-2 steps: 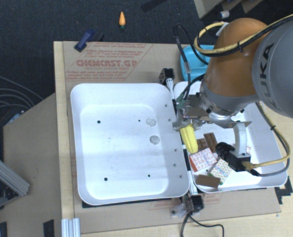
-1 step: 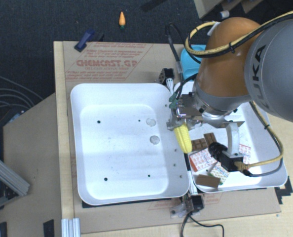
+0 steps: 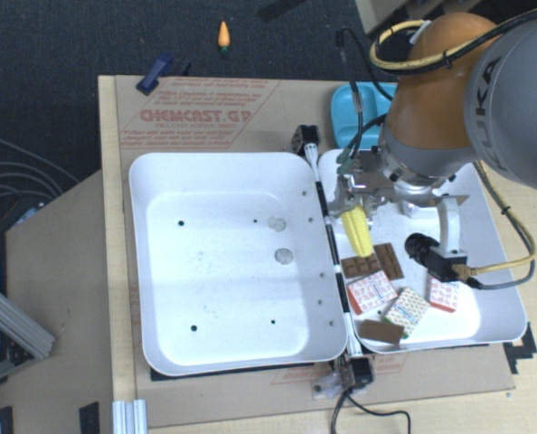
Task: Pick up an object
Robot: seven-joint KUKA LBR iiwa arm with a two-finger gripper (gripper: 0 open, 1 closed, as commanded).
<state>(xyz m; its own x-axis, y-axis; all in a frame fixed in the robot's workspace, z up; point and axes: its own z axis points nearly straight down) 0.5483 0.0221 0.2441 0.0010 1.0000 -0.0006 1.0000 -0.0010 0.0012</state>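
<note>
My gripper (image 3: 360, 197) hangs over the far left part of the right bin (image 3: 494, 306), under the grey arm with its orange band. Just below it a yellow oblong object (image 3: 357, 233) lies near the bin's left wall, its upper end reaching up to the gripper. Toward the front of the bin lie a brown chocolate bar (image 3: 374, 262), a red-and-white patterned packet (image 3: 370, 292), a second patterned packet (image 3: 406, 308), a small red-and-white packet (image 3: 443, 295) and a dark brown piece (image 3: 380, 332).
The left bin (image 3: 223, 260) stands beside the right one, a black rail between them. A light blue object (image 3: 352, 114) sits behind the right bin, partly under the arm. On the dark floor beyond the bench lie a blue item (image 3: 154, 73) and a small orange item (image 3: 223, 34).
</note>
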